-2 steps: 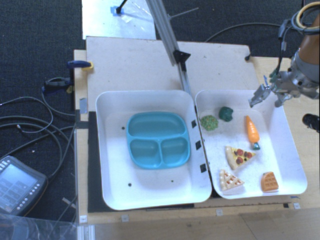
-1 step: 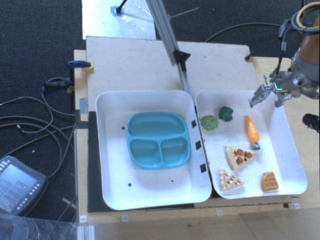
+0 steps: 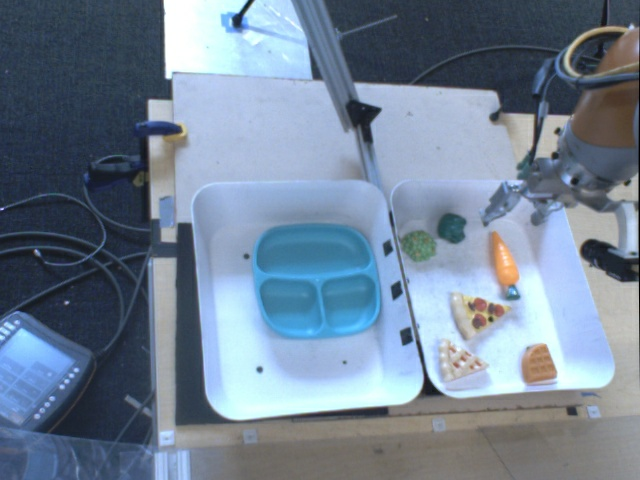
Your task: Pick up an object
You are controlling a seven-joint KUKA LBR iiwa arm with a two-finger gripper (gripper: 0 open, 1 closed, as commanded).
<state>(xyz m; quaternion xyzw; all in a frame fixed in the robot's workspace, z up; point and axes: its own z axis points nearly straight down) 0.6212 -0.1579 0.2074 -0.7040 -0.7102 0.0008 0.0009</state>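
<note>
Gripper [image 3: 510, 204] hangs over far edge of right bin [image 3: 590, 338], fingers spread, nothing betw. them; no pick made yet. Nearest candidate: carrot [image 3: 504, 259], just near of gripper; dark green piece [image 3: 452, 227] and broccoli [image 3: 419, 245] lie to its left; two pizza slices [image 3: 478, 313] and orange wedge [image 3: 539, 365] at near end. Left bin [image 3: 215, 268] holds blue tray [image 3: 316, 278]. Left to do, prob.: descend, close, lift.

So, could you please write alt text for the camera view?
The end effector hangs over the right bin's far end, near a carrot. That bin also holds two green pieces, two pizza slices and an orange piece; the left bin holds a blue tray.
</note>
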